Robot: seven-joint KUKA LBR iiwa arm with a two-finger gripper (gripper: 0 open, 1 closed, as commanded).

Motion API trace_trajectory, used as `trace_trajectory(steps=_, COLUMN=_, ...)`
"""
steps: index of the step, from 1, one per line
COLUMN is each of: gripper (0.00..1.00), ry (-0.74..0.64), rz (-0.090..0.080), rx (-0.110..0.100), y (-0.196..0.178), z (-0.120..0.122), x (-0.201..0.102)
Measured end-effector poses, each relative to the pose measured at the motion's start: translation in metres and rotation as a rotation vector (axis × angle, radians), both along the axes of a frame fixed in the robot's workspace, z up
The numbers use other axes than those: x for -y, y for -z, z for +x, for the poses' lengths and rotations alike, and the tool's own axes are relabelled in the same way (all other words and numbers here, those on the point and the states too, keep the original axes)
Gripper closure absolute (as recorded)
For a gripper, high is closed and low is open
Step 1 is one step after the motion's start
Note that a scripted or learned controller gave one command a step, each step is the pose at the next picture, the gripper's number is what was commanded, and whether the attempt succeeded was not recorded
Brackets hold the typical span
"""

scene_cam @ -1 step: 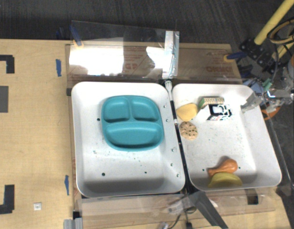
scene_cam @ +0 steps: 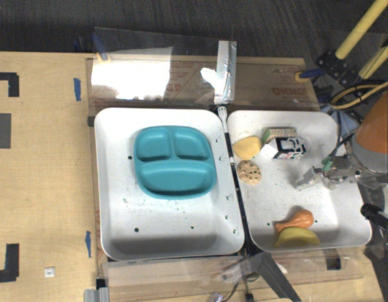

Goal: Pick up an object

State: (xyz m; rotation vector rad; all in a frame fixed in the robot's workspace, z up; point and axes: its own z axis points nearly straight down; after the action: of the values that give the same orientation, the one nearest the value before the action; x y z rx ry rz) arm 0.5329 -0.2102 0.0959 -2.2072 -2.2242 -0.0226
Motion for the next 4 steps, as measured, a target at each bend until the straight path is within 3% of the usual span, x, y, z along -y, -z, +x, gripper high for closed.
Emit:
trace_trajectory(steps=1, gripper=0.00, ry=-0.024, rz=-0.015, rx=-0.001, y=-0.006, z=0.040, x=-0.055)
trace_trajectory(steps=2, gripper=0.00, ry=-0.215, rz=-0.018, rx=-0.004, y=0.009, z=0.077, x=-0.101)
trace_trajectory(steps=3, gripper=0.00, ry=-0.202, rz=0.017, rx=-0.103, y=0.012, z=0.112, x=-0.083)
trace_trajectory(steps=4, gripper=0.00, ry=-0.085, rz=-0.005, rx=-0.087, y=0.008, z=0.113, x=-0.091)
